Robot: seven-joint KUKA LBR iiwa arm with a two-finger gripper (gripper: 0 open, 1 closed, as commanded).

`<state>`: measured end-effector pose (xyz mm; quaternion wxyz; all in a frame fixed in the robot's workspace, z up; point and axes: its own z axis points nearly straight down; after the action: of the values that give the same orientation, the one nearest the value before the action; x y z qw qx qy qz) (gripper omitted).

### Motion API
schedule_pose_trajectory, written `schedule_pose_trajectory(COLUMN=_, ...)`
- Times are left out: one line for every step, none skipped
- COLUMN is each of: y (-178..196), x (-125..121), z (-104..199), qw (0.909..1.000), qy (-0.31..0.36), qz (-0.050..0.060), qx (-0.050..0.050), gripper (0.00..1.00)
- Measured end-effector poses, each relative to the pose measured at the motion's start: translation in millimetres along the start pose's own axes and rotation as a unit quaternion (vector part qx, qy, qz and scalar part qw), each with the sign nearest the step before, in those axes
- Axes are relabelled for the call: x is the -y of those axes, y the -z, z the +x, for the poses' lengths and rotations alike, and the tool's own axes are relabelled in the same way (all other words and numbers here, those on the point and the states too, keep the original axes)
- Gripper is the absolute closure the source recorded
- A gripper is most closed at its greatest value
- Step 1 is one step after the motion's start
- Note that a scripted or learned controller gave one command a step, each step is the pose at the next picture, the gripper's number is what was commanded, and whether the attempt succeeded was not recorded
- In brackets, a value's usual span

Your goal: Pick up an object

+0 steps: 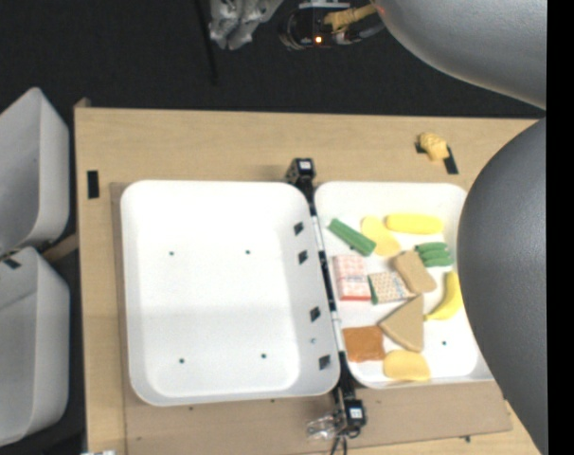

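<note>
The right bin (457, 200) holds several small toy foods. Among them are a green block (351, 237), a long yellow piece (415, 224), a pink and white packet (351, 278), a tan wedge (405, 325), an orange-brown square (364, 343) and a banana (446, 297). My gripper (242, 12) hangs high over the dark area beyond the bench, far from both bins, and looks blurred and metallic. Nothing shows in its grasp. The grey arm (514, 254) covers the right bin's right edge.
The left bin (135, 282) lies beside the right one, with clips (317, 282) along their shared rim. A small yellow object (432, 145) lies on the bare bench behind the right bin. White housings (17, 254) stand at the left.
</note>
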<state>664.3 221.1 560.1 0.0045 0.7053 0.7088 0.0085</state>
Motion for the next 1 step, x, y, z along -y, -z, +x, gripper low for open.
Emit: schedule_pose_trajectory(y=-96.5, x=23.5, z=-57.5, qw=0.9999, qy=-0.004, qz=0.014, qx=0.005, gripper=1.00)
